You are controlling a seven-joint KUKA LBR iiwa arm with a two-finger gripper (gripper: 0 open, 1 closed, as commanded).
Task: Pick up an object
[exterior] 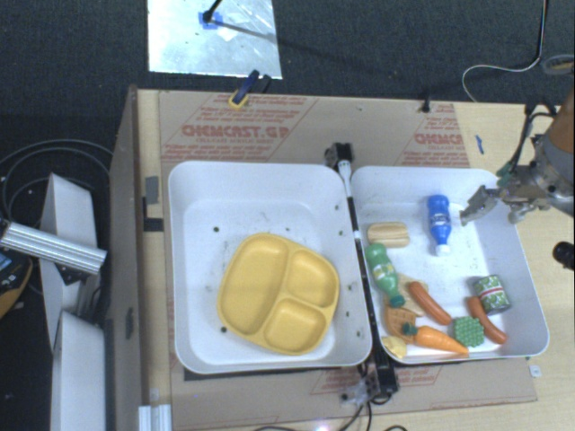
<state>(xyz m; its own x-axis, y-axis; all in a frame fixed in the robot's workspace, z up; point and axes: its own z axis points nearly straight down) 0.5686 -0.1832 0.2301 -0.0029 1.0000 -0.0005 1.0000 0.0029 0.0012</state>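
A: Start with the big things. What's where?

B: Two white bins side by side mid-frame. The left bin (193,241) holds a yellow plate (278,292) with three sections. The right bin (526,308) holds the small stuff, mostly toward the lower part.

A: And the arm?

B: The arm (552,164) comes in at the right edge, upper half of the frame. Its gripper (479,203) hangs over the upper right of the right bin, near the blue bottle (438,223) but apart from it. I can't tell how the gripper is set from this angle; nothing shows in it.

A: So which step is this?

B: The approach, I'd judge. Nothing is picked yet.

A: What could it take?

B: The bottle is nearest, just left of the gripper. Further left lies a tan bun (388,234), below it a green bottle (384,270). Then an orange carrot (429,302), another carrot (437,338) at the bottom, a green can (491,294) at lower right and a small green block (467,330).

A: Next move?

B: Probably shift left over the blue bottle, line up across its narrow width, and descend. It stands clear of the rest, so it looks an easy choice.
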